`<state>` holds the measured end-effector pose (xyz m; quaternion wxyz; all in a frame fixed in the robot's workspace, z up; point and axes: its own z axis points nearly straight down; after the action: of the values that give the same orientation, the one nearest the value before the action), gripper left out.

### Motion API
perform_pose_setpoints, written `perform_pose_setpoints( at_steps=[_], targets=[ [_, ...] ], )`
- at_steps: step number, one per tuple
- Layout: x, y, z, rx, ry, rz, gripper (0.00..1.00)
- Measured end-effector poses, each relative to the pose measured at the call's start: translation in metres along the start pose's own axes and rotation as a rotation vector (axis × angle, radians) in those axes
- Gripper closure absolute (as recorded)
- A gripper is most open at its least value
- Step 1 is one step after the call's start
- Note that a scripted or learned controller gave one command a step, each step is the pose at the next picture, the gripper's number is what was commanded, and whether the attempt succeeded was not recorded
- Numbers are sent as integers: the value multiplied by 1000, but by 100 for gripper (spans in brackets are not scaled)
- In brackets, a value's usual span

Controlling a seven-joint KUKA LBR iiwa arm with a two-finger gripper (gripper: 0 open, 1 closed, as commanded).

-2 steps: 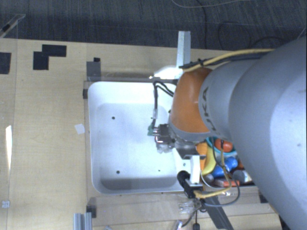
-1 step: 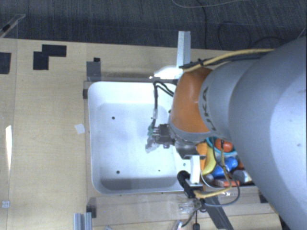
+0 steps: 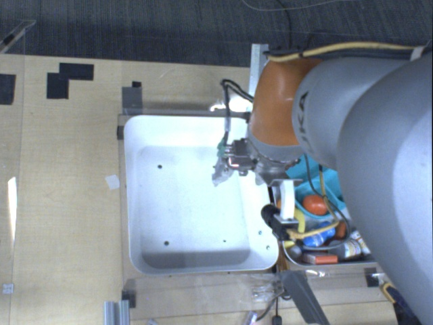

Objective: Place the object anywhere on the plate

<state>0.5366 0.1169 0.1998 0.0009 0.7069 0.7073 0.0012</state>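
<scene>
My gripper (image 3: pixel 222 169) hangs over the upper right part of the left white bin (image 3: pixel 183 208), close to its right wall. The grey arm with its orange band (image 3: pixel 277 107) reaches in from the right and covers most of the right bin. A small grey shape sits at the gripper's tip, and I cannot tell whether it is an object or part of the gripper. Beneath the wrist, the right bin (image 3: pixel 298 257) holds an orange round object (image 3: pixel 314 204), a blue item (image 3: pixel 330 181) and several other small things.
The left bin's floor shows bare white with a few small dark dots. The bench around it is tan, with black markers (image 3: pixel 67 78) at the far left. Cables (image 3: pixel 233 93) trail off the wrist near the bin's top edge.
</scene>
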Motion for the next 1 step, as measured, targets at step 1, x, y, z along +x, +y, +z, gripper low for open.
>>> perform_pose_setpoints(
  at_steps=[1],
  targets=[
    [56, -20, 100, 3, -1, 285, 0]
  ],
)
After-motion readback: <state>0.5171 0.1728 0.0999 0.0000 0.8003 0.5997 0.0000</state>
